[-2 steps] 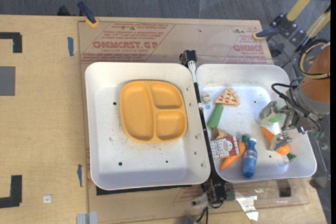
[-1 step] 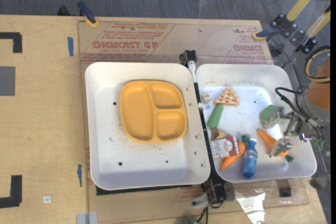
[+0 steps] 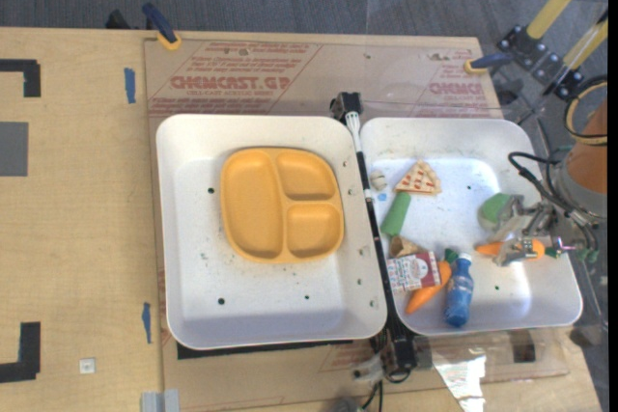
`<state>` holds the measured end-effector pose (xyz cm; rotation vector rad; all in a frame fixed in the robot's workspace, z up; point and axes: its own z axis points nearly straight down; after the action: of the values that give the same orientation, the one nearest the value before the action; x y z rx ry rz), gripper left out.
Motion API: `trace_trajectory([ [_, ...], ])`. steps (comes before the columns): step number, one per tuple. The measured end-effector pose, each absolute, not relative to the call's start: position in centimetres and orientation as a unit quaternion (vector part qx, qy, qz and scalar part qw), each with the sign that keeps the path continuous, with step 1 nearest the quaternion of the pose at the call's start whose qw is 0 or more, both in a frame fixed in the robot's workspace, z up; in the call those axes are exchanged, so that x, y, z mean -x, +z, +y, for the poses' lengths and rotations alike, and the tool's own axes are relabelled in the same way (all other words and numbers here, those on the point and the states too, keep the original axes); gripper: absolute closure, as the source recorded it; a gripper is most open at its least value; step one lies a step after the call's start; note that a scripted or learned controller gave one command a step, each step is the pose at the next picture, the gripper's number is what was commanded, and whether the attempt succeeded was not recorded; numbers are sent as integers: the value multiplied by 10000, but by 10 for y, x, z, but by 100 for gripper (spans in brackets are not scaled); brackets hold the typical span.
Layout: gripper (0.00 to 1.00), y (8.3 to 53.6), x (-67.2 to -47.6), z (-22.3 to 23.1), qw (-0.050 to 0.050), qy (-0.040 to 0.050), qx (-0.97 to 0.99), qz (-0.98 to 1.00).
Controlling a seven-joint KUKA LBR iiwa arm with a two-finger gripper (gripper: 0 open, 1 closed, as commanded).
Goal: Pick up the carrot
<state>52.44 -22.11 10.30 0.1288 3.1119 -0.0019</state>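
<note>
The carrot (image 3: 422, 296) lies in the right bin (image 3: 555, 304) at about 7 o'clock, touching a red packet (image 3: 409, 272) and just beside a blue bottle (image 3: 459, 292). The left bin (image 3: 183, 236) bears a yellow divided plate (image 3: 282, 204). A pizza slice (image 3: 418, 179) lies at 11 o'clock above a green piece (image 3: 396, 214). The gripper (image 3: 517, 241) is at 3 o'clock; whether it is clenched I cannot tell.

Likely lab, clamped bench (image 3: 77, 159), white bins (image 3: 183, 236)
</note>
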Motion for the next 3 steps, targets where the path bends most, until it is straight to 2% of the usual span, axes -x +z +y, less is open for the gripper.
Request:
trace_trajectory([
  [1,0,102,-524,-221,127,-6,-415,9991],
  [2,0,89,-568,-223,60,-1,-2277,9737],
  [3,0,90,-517,-183,46,6,-2816,9595],
])
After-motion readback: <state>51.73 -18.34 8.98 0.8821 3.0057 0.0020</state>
